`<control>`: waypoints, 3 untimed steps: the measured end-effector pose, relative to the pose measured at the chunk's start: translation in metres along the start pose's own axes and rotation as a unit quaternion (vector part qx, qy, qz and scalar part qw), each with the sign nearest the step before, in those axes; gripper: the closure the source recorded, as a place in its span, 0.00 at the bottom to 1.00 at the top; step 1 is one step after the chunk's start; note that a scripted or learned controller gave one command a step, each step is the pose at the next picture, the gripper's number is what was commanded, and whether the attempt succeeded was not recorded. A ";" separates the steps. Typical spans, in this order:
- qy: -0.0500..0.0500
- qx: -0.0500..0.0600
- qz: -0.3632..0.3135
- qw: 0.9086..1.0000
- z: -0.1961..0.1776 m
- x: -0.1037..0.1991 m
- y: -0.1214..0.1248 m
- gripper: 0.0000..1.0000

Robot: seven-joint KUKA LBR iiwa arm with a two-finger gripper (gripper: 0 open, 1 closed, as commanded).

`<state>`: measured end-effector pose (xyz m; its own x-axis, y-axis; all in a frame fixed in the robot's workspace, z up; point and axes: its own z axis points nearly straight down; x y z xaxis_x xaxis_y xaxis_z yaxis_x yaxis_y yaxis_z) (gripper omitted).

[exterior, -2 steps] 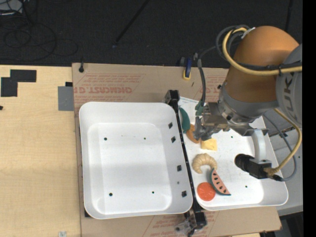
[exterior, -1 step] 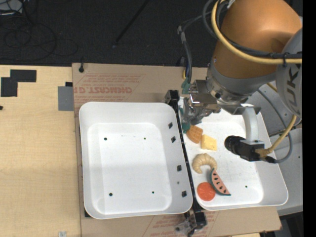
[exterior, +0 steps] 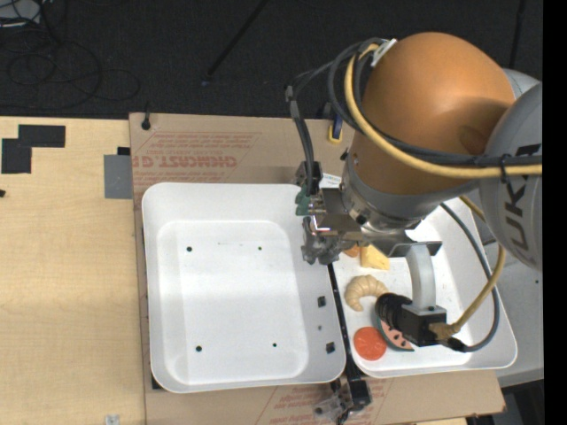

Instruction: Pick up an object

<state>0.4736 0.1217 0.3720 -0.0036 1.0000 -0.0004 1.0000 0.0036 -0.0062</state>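
The gripper (exterior: 319, 240) hangs low over the seam where the two bins meet, at the left edge of the right bin (exterior: 501, 354). The arm's broad orange band (exterior: 430, 104) looms above it and hides much of that bin. From this angle it cannot be told whether the jaws are apart or together, and nothing can be seen held in them. The things that could be picked all lie in the right bin, to the right of the jaws and nearer the camera. A yellow wedge (exterior: 375, 258) sits just beside the jaws on their right. A pale croissant-shaped piece (exterior: 361, 291) lies close below the wedge, a little farther from the jaws. A red-orange disc (exterior: 370, 343) rests farthest from them, near the bin's front rim. To the left of the jaws the left bin (exterior: 229, 290) shows its white floor, marked by a few small dark dots. Both bins rest on a sheet of cardboard (exterior: 204, 153) with red print, which reaches out behind the jaws. The light wooden bench (exterior: 62, 282) lies well off to their left.
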 end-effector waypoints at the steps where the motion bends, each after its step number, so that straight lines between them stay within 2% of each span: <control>1: -0.001 -0.005 0.006 1.000 -0.064 -0.093 0.002 1.00; 2: 0.001 -0.005 -0.002 1.000 -0.121 -0.016 0.002 1.00; 3: 0.000 -0.003 0.000 1.000 -0.167 0.019 0.001 1.00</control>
<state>0.4760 0.1403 0.5394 -0.0033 1.0000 0.0000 1.0000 0.0033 0.0002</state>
